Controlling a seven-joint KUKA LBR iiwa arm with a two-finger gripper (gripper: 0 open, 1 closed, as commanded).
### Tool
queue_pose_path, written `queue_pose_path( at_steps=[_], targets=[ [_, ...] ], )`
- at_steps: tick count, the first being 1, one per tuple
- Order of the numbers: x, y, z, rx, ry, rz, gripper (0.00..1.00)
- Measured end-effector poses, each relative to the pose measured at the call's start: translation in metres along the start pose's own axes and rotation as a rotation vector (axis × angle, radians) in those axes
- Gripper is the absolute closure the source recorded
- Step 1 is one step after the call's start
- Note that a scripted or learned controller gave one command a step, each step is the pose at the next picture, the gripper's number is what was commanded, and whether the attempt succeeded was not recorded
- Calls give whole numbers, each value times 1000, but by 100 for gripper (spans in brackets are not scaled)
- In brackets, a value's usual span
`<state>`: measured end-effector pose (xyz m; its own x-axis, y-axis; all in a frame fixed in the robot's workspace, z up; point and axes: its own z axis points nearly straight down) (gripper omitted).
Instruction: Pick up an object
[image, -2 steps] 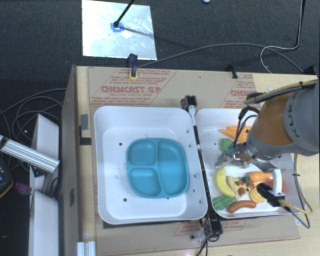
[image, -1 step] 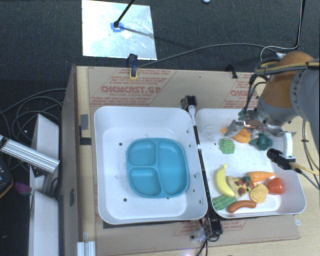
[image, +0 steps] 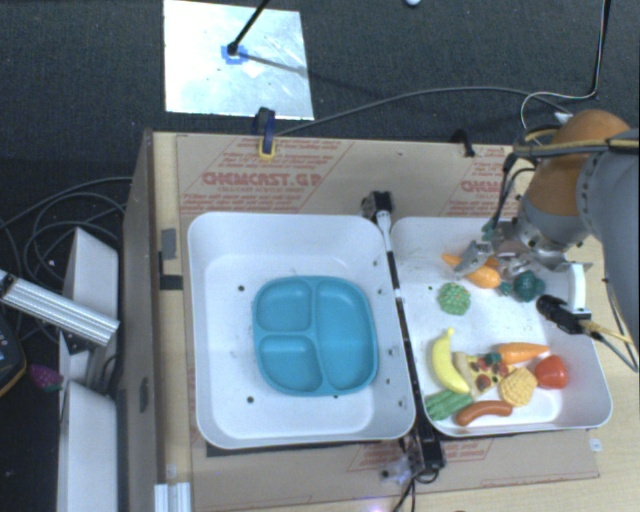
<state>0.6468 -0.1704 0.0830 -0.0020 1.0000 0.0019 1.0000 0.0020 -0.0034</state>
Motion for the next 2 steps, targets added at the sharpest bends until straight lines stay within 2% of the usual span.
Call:
queue_pose_path(
  at_steps=[1,2],
  targets=[
    [-1,2,-12,-5,-3,-3,100],
    [56,-9,-52,-7,-1,-3,100]
  ],
)
